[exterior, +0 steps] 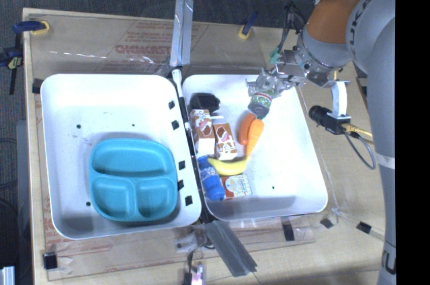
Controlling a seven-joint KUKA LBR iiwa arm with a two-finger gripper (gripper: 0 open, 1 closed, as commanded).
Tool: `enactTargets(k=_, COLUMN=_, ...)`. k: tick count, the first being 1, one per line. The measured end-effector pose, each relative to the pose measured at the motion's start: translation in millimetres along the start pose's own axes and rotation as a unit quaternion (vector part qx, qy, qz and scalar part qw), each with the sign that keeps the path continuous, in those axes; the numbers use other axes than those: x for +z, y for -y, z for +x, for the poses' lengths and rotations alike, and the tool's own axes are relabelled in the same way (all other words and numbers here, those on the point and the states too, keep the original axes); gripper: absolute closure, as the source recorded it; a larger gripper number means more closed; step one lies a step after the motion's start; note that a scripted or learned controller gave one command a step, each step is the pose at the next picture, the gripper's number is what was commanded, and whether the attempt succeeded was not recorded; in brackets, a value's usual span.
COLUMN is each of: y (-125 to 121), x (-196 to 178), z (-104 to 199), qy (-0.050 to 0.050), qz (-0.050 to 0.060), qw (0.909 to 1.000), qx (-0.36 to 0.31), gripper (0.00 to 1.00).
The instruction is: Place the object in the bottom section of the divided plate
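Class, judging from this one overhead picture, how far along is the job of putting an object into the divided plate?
Nothing looks done yet: the blue divided plate in the left bin holds nothing. In hand: the gripper hangs over the right bin, just above the carrot. Left: grasping an object, carrying it across, and setting it in the plate's bottom section.

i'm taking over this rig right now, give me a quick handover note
Gripper: over the right bin, near its top edge, just above the carrot; whether the jaws are open or shut cannot be told.
Objects: carrot, banana, cartons and a blue bottle lie in the right bin.
Divided plate: in the left bin.
Done: nothing placed on the plate yet.
Left: grasp an object, move it to the plate's bottom section.
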State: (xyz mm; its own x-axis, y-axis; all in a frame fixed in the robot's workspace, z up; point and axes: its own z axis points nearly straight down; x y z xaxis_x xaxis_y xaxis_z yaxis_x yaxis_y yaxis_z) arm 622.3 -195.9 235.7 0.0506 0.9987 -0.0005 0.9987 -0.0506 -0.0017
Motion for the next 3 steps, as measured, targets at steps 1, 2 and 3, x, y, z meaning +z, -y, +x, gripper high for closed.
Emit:
enactTargets(k=1, y=-11, x=48, z=95, qy=0.000, qz=0.001, qw=0.9985, qx=-0.055, gripper=1.00)
enactTargets(k=2, y=3, x=45, z=158, qy=0.000, qz=0.002, qw=0.9984, qx=-0.057, gripper=1.00)
enactTargets(k=3, y=73, x=45, z=228, qy=0.000, qz=0.003, qw=0.9964, qx=0.085, gripper=1.00)
